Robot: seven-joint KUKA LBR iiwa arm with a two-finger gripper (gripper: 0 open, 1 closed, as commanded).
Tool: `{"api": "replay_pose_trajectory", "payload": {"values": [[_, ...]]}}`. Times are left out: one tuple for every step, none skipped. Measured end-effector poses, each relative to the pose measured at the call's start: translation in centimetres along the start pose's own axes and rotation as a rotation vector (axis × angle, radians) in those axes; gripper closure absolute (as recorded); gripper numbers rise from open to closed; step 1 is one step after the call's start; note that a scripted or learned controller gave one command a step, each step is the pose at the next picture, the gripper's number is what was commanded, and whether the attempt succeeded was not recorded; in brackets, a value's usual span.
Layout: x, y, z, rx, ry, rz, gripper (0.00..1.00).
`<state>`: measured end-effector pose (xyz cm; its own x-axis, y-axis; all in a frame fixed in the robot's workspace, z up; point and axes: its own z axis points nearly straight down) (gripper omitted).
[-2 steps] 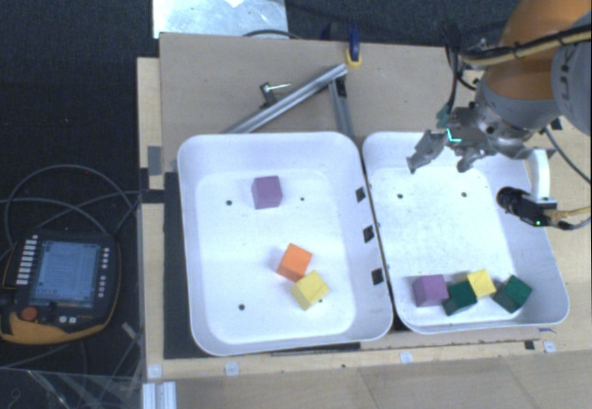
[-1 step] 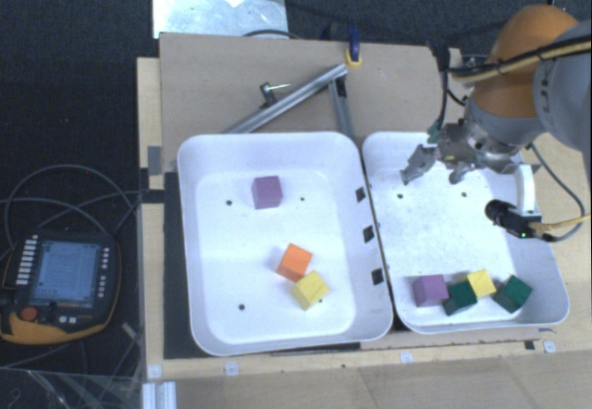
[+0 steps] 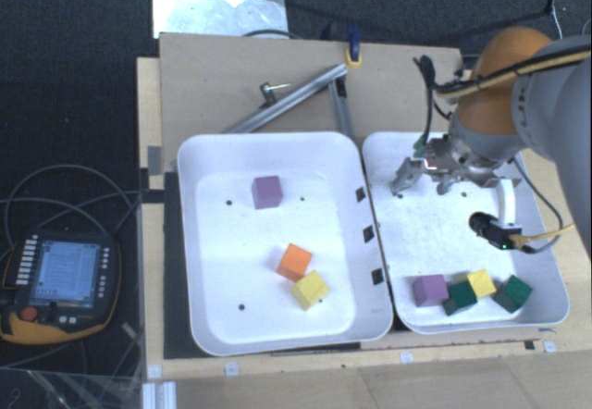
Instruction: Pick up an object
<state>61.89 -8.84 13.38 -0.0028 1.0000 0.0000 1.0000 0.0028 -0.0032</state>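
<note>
My gripper (image 3: 425,181) hangs over the upper part of the right bin (image 3: 555,305), open, with nothing between its fingers. Along that bin's front edge lie a purple cube (image 3: 429,289), a dark green cube (image 3: 459,297), a yellow cube (image 3: 481,283) and another green cube (image 3: 512,292), all well below the gripper. The left bin (image 3: 199,241) holds a purple cube (image 3: 266,192) near its back, plus an orange cube (image 3: 294,261) touching a yellow cube (image 3: 310,289) near its front.
A metal rod (image 3: 289,98) lies slanted on the cardboard behind the left bin. A black cable connector (image 3: 487,228) dangles from the arm over the right bin. A teach pendant (image 3: 60,282) sits on the floor at the left.
</note>
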Motion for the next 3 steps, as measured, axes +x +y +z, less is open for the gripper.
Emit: {"api": "replay_pose_trajectory", "payload": {"values": [[0.0, 0.0, 4.6, -0.001, 0.0, 0.0, 0.0], [0.0, 0.2, 3.2, -0.007, 0.0, -0.002, 1.0], [-0.6, 0.7, -1.5, -0.009, -0.001, 0.0, 1.0]]}}
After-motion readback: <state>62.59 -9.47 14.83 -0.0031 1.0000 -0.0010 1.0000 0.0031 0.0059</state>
